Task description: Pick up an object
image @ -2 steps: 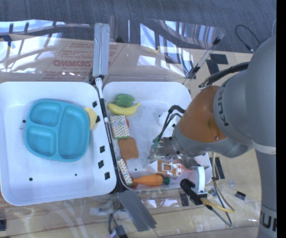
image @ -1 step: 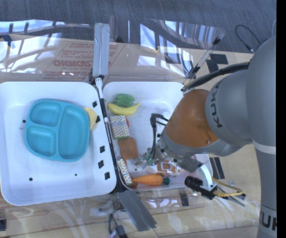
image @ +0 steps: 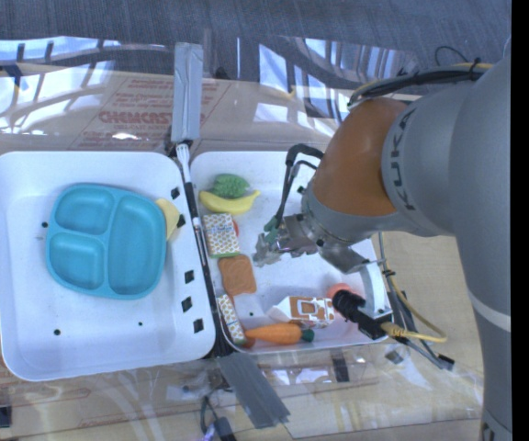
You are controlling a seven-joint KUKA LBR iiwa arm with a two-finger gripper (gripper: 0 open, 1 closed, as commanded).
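Two white bins sit side by side on the table. The left bin (image: 26, 338) holds a blue divided plate (image: 106, 241) near its centre and a yellow piece (image: 169, 217) against its right wall.

The right bin (image: 274, 168) holds the pickable objects. A banana (image: 228, 202) with a green leafy item (image: 230, 186) resting on it lies near the far-left corner. Below it, along the left wall, lie a patterned packet (image: 219, 235), a brown bread slice (image: 238, 275) and a second narrow packet (image: 230, 318). A carrot (image: 275, 334) lies along the near edge, with a small carton (image: 312, 310) just beside it.

The pincer (image: 274, 243) hangs over the middle of the right bin, apart from these objects; nothing is seen between its fingers, and whether it is released or clenched cannot be determined.

The arm (image: 448, 154) bears partly legible "KUKA" lettering. The cardboard (image: 127, 108) beyond the bins carries red print, not reliably legible.
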